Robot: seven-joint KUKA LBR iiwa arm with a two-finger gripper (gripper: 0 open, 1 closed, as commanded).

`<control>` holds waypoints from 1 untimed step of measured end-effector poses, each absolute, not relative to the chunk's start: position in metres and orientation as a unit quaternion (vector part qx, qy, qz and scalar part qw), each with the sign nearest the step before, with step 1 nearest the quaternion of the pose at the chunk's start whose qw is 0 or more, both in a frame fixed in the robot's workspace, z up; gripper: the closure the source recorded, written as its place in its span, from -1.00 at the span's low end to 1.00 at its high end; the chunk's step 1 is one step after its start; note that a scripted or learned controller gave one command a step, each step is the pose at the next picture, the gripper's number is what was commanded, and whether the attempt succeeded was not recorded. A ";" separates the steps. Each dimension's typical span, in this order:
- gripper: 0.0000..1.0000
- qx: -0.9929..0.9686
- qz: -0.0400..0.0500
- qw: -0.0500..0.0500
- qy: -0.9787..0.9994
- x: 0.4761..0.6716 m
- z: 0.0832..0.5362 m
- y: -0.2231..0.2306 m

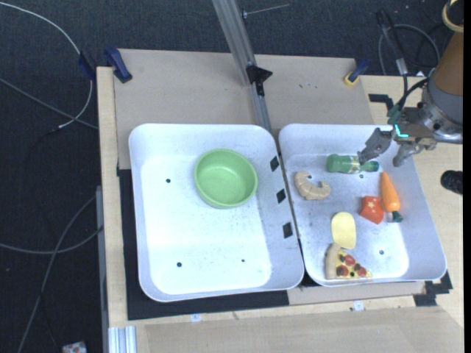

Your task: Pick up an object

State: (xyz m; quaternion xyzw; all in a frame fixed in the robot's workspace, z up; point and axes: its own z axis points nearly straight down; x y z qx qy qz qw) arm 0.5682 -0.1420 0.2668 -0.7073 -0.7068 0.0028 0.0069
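My gripper [388, 150] hangs over the far right part of the right bin [423, 263], open, with nothing between its fingers. Its left finger [371, 148] sits just above the right end of a green bottle [344, 164] that lies on its side. Further toward the front are an orange carrot [389, 191] and a red pepper [372, 209]. A tan pastry-like piece [312, 186], a yellow block [343, 229] and a pizza slice [344, 262] also lie in this bin.
The left bin [158, 234] holds a green bowl [226, 177] near its far right corner. A metal pole [234, 31] slants down to the gap between the bins. Blue [118, 65] and yellow [357, 71] clamps grip the board's far edge.
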 end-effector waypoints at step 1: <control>-1.00 -0.707 0.001 0.004 -0.707 0.569 0.270 -0.142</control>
